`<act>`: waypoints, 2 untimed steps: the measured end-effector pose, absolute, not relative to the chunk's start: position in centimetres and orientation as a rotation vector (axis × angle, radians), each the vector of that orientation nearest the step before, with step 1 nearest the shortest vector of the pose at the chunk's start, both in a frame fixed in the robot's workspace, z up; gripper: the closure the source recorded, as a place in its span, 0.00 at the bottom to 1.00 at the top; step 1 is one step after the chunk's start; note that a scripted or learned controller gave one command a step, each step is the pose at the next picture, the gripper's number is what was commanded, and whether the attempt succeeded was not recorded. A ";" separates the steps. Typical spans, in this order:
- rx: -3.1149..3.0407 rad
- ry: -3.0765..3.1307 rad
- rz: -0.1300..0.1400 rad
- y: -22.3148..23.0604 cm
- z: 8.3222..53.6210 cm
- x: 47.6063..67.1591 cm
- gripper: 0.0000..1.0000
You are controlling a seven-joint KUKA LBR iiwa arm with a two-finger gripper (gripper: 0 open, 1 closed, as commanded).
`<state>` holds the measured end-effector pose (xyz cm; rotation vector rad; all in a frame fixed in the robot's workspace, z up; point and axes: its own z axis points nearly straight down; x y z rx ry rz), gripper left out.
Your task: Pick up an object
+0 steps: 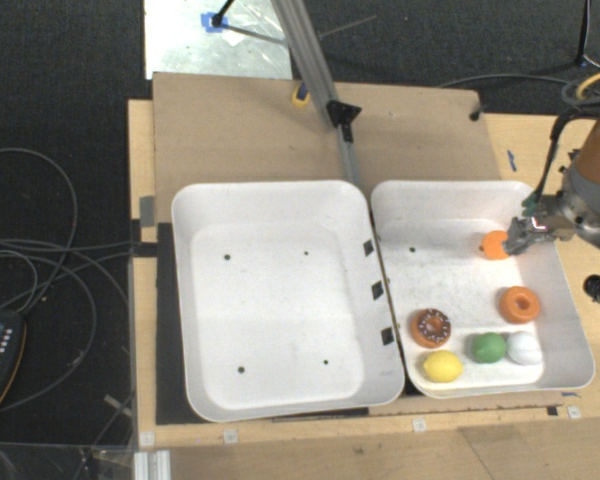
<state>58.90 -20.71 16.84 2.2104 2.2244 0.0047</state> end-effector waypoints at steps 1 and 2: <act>2.208 2.224 0.007 -19.9 22.9 59.3 1.00; 2.212 2.227 0.001 -19.9 21.9 59.4 1.00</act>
